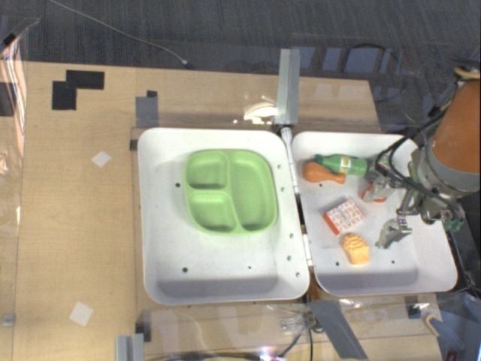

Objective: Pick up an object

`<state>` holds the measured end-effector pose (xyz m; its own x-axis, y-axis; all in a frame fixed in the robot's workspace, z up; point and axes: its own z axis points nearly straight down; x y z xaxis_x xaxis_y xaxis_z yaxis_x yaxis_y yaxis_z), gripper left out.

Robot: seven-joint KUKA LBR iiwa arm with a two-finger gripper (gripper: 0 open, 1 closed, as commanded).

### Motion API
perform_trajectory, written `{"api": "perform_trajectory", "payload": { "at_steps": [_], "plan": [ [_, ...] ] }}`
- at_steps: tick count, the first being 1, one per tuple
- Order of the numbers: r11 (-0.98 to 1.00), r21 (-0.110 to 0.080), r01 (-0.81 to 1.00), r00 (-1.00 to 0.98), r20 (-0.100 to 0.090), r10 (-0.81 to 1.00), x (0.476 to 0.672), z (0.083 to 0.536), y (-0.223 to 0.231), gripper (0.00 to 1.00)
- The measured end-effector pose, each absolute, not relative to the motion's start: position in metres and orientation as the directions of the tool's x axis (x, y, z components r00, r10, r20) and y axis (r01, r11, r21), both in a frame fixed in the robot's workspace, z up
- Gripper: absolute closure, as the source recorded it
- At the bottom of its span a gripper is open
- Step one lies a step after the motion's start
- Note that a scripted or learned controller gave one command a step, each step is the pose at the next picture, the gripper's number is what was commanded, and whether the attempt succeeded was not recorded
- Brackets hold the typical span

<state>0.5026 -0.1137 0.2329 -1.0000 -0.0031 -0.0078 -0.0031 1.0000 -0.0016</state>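
Wooden bench (pixel 68 224), two white bins (pixel 225 277), end effector (pixel 392 234) over the right one, finger state unclear

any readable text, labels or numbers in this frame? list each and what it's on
None can be read.
Small red-and-white patterned box in the right bin: print too small and blurred to read.
Green bottle: no legible label.
Green divided tray in the left bin: plain, no markings.

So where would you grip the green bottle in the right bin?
Probably across the middle of the green bottle, coming straight down. It lies on its side, long axis running left-right, so fingers closing front-to-back span its narrow width. The orange toy touches its left end; stay right of that.
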Motion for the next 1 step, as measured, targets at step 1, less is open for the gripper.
{"api": "perform_trajectory", "payload": {
  "at_steps": [1],
  "plan": [
    [0.983,0.001,0.181,-0.983,-0.026,0.181,0.5271,0.1043,-0.1043,0.0]
  ]
}}
